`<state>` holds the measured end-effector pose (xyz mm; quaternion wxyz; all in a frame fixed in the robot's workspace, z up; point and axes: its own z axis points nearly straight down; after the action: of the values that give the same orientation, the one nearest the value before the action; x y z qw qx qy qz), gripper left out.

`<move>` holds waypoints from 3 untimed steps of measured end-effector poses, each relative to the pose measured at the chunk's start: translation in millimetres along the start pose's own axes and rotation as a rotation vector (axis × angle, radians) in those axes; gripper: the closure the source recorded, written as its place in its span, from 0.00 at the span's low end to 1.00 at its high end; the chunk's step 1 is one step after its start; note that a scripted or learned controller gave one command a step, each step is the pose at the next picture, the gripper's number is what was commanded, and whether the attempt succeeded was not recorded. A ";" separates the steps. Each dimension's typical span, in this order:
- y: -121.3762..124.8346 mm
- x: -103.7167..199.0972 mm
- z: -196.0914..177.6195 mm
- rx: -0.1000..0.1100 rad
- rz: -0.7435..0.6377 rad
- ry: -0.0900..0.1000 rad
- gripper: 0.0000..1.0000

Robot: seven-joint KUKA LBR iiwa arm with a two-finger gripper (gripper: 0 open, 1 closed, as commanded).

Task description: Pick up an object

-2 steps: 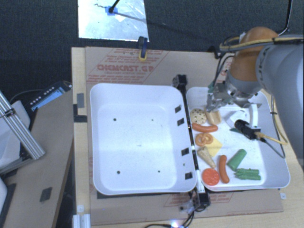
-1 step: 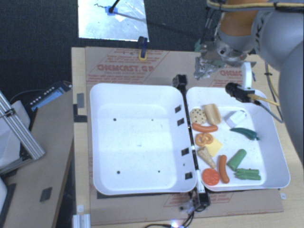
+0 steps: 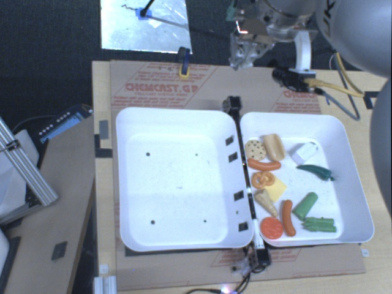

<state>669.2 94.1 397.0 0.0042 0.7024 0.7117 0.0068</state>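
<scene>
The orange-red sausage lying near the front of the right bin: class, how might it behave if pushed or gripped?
The orange-red sausage looks round and elongated, so a sideways push would probably roll it. Its smooth, toy-like surface may slip between fingers. The red tomato slice and green cylinder lie close, so they would likely get nudged.

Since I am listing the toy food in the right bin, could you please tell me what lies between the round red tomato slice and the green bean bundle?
In the camera view, an upright orange-red sausage lies between the round red tomato slice and the green bean bundle.

Toy food pcs (image 3: 283, 185) lie scattered in right white bin (image 3: 352, 164): sausages, pretzel, cheese, tomato, green veg.
</scene>
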 end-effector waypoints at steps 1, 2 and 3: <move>-11.9 79.1 -105.1 0.002 0.001 0.001 1.00; -10.9 73.9 -109.2 0.010 0.004 -0.003 1.00; -10.5 74.1 -120.3 0.008 -0.001 -0.003 1.00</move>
<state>655.9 167.6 517.4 0.0024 0.7019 0.7122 0.0026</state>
